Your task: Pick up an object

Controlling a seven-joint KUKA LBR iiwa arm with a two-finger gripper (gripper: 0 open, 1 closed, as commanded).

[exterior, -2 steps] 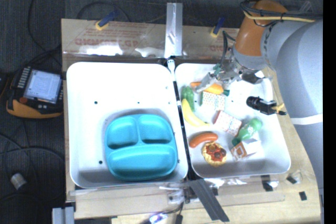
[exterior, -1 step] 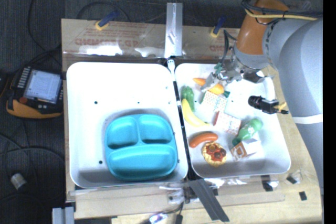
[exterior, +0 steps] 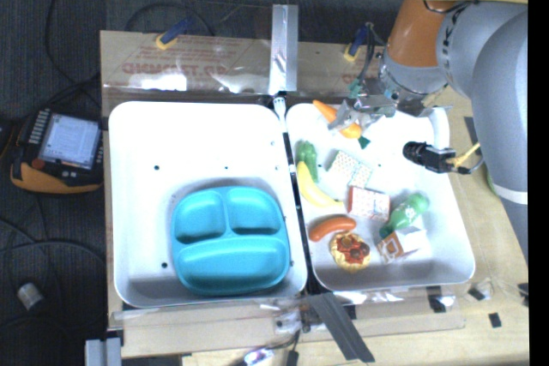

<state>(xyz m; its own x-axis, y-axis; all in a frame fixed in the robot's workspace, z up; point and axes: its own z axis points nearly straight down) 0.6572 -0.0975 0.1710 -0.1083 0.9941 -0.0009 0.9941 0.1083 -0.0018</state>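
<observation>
My gripper (exterior: 364,111) hangs over the far end of the right bin (exterior: 455,261). A small orange and yellow piece (exterior: 350,131) lies just below its tip, and I cannot see whether it is gripped. An orange carrot (exterior: 323,109) lies just to the left of it. Lower in the same bin are a green vegetable (exterior: 306,159), a banana (exterior: 313,191), a pale patterned box (exterior: 350,167), a red and white box (exterior: 369,203), a sausage (exterior: 331,226), a small pizza (exterior: 350,249), a green bottle (exterior: 403,214) and a small carton (exterior: 399,246).
A blue divided tray (exterior: 230,240) lies in the near half of the left bin (exterior: 154,141). A metal divider post (exterior: 284,47) stands behind the wall between the bins. The grey arm body (exterior: 506,99) covers the bench's right side.
</observation>
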